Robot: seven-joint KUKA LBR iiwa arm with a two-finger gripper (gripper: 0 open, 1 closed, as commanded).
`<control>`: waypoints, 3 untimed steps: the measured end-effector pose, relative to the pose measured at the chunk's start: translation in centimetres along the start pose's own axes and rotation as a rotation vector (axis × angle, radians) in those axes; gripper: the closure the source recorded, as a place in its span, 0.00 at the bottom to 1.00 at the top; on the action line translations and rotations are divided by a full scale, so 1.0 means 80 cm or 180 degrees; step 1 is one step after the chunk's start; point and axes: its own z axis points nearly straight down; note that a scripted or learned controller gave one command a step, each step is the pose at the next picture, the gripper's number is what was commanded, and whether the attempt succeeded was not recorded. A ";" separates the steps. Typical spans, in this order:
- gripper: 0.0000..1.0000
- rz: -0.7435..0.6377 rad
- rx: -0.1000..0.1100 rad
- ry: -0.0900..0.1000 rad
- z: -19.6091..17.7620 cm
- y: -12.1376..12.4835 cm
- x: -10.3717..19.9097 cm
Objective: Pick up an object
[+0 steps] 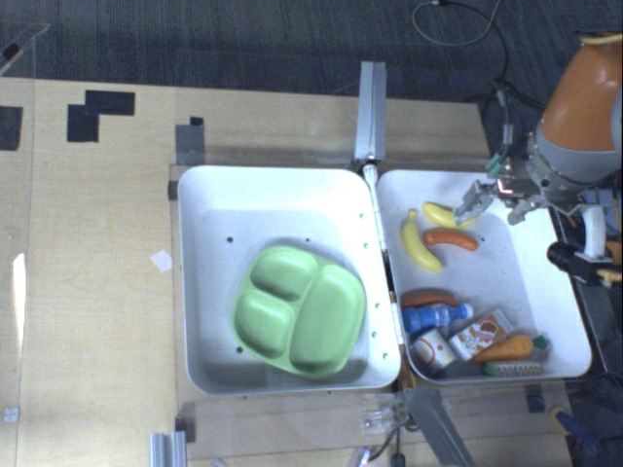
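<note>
The right bin [545, 261] holds the loose objects. A yellow banana [419, 244], a smaller yellow piece [439, 214] and a red-orange sausage [452, 240] lie in its upper left part. My gripper [494, 205] hangs over the bin's upper middle, just right of the small yellow piece. It is open, and nothing sits between its fingers. The arm's orange band [584, 95] is above and to the right of it.
Along the right bin's front edge lie a brown sausage [428, 298], a blue bottle [435, 316], a small can [435, 349], a red carton [480, 336] and a carrot [507, 347]. In the left bin [209, 222] rests a green divided tray [300, 309].
</note>
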 end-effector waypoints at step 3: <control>1.00 -0.0626 0.0088 0.0016 0.169 0.080 0.025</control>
